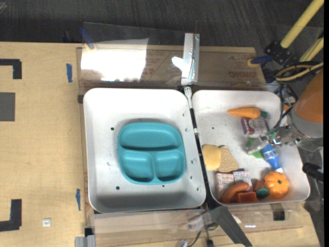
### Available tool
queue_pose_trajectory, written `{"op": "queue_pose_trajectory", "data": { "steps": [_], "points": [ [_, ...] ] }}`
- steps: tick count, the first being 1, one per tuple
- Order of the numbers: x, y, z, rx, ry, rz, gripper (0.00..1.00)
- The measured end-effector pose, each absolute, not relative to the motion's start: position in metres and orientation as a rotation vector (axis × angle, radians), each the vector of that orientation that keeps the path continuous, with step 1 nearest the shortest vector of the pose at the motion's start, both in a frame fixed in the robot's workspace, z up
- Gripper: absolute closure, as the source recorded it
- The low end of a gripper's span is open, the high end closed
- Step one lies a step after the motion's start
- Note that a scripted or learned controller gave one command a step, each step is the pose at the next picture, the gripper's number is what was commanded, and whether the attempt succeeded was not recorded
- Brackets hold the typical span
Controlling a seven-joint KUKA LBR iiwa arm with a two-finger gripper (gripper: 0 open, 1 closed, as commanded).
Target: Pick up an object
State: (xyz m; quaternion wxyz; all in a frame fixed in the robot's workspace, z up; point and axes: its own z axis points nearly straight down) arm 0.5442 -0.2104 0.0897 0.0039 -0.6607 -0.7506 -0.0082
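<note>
The right bin holds several toy foods. An orange carrot lies at the back, with a purple-and-green packet just in front of it. A small blue bottle lies near the right wall. An orange pumpkin sits in the front right corner. A yellow bun and a brown bread slice lie by the left wall. My gripper reaches in over the right wall, low above the blue bottle and beside the packet. Nothing is seen held in it.
The left bin holds a teal divided plate. A red-and-white packet, a red sausage and a small green piece crowd the right bin's front. The arm's orange band and cables fill the right side.
</note>
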Motion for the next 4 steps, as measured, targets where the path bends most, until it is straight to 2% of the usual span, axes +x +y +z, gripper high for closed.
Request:
{"op": "queue_pose_trajectory", "data": {
  "steps": [1,2,3,4],
  "points": [
    [0.543,-0.217,0.099,-2.083,-2.357,-0.013,1.0],
    [0.544,-0.217,0.109,-2.087,-2.357,-0.014,1.0],
    [0.571,-0.119,0.088,-1.983,-2.443,-0.01,1.0],
    [0.626,-0.012,0.19,-2.057,-2.383,-0.017,1.0]
  ]
}}
